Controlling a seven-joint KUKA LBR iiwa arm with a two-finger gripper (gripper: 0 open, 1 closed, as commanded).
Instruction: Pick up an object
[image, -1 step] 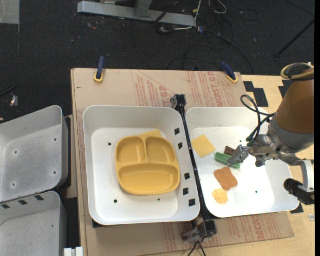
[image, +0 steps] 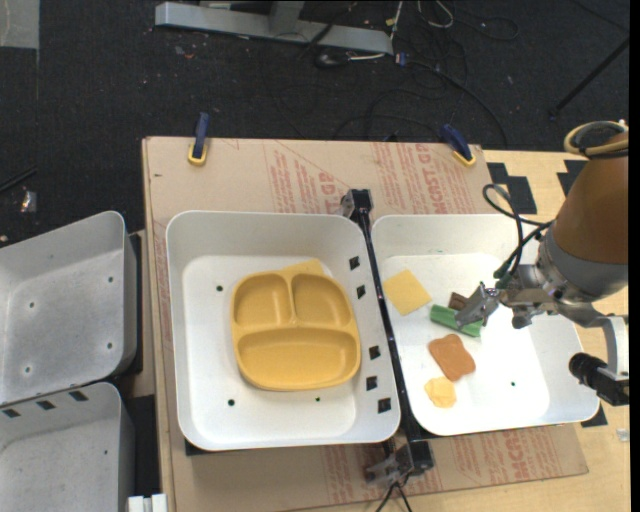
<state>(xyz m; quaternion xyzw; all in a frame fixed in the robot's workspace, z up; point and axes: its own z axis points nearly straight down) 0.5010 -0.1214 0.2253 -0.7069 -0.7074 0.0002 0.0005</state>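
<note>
One gripper (image: 482, 303) seemingly touches a flat green block (image: 455, 319).

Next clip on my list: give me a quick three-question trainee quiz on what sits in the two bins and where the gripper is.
1. True or false: the yellow divided tray lies in the right bin.
2. Which item is the gripper nearest? A) the green block B) the small yellow piece C) the yellow divided tray
3. Fill in: the orange-brown piece lies between the green block and the ____.

Key:
1. False; it lies in the left bin.
2. A; the gripper sits right at the block's far end, near a small brown piece.
3. The small yellow piece. The yellow square lies farther back.
</note>
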